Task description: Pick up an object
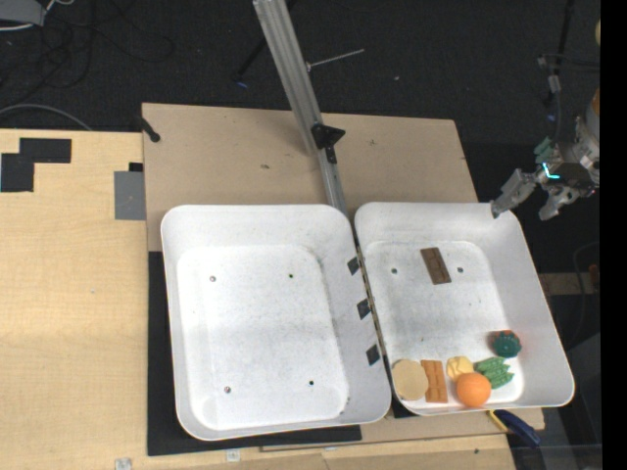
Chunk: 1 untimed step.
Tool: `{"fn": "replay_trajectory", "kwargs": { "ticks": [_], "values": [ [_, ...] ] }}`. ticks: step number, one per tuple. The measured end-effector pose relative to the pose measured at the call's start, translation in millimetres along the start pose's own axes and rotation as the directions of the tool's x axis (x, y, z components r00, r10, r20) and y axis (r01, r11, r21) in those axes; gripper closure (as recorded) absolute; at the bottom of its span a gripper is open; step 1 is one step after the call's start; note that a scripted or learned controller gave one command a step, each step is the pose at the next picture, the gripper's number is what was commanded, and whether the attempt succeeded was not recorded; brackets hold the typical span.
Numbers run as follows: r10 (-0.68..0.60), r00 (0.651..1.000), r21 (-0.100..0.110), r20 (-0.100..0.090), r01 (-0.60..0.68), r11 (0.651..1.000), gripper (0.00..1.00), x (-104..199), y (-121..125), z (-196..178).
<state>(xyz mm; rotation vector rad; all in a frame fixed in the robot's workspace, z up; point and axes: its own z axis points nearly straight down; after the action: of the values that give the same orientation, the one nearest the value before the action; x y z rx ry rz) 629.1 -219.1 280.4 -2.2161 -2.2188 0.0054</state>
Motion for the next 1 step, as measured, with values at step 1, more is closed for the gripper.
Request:
{"fn": "replay_trajectory", "kwargs": {
  "ticks": [1],
  "values": [
    [-0.004, 1.000, -0.004, 0.002, 0.004, 1.000, 0.00, 0.5, 0.8, -2.8]
  ]
}}
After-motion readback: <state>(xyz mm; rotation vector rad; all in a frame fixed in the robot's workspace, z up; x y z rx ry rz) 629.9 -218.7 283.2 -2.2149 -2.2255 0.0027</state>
